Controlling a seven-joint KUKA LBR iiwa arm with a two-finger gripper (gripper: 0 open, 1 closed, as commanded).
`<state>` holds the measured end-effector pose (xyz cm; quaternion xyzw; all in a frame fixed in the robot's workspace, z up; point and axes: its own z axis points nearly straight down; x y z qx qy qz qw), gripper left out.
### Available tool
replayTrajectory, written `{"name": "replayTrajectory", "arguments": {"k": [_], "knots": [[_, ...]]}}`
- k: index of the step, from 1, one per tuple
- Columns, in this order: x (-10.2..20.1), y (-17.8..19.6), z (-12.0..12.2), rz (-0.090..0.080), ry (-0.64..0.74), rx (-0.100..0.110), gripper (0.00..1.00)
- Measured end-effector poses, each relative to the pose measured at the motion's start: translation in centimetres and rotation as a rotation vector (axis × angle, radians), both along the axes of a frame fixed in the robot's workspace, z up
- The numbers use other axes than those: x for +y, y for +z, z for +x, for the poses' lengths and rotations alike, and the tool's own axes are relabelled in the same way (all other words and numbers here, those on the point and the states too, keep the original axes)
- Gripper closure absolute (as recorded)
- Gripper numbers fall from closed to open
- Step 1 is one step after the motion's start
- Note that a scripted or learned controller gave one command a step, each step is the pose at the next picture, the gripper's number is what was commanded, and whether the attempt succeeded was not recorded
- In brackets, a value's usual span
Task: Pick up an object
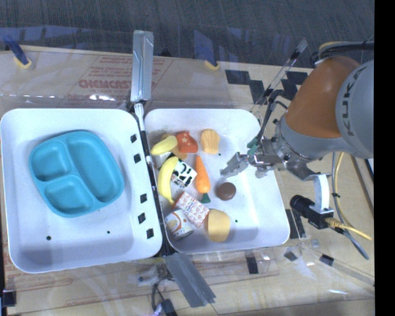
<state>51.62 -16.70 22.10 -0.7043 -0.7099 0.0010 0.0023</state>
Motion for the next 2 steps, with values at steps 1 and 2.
{"name": "replayTrajectory", "arguments": {"k": [1, 2], "knots": [[3.01, -12.3, -1.43, -0.001, -0.033, -0.007, 0.0], [2.82, -12.28, -2.07, -0.003, 0.118, -0.02, 0.0]]}}
